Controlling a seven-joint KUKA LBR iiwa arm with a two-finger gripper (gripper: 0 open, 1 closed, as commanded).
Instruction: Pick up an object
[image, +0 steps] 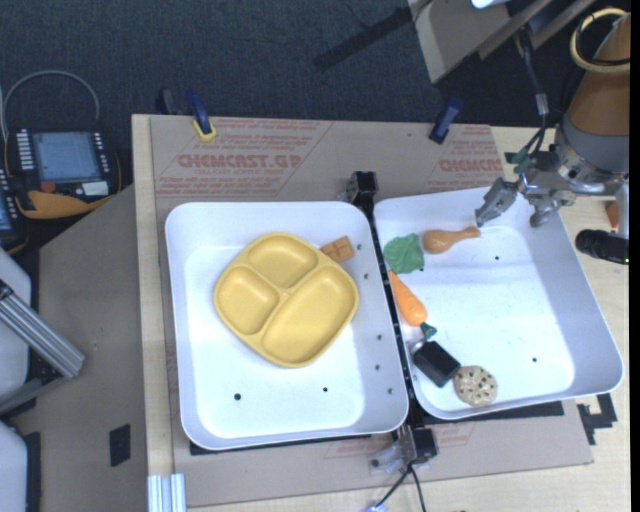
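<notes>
The gripper (518, 204) hangs over the far edge of the right bin (560, 340), at the end of the grey arm (600, 110) that comes in from the right. Its two fingers (490, 208) are spread apart with nothing between them; the left one points down toward the far wall of the bin, just right of the toy drumstick.

The toy drumstick (448, 239) lies in the far part of the right bin, its thin end toward the gripper. Just left of it, against the bin's left wall, sits a green leafy toy (404, 252). Nearer along that same wall lies a toy carrot (406, 298), its green top pointing to the near side. Near the carrot's end a small black block (435, 362) lies tilted, and a round speckled cookie (474, 385) rests just beside it in the near part of the bin.

The left bin (210, 390) holds a yellow divided plate (286, 298) with three compartments, set toward the far half. A small brown block (338, 249) touches the plate's far right rim.

Both bins rest on a cardboard sheet (300, 150) printed in red letters, laid on the desk (560, 470). A handheld control unit with a screen (62, 160) lies at the far left, off the sheet.
</notes>
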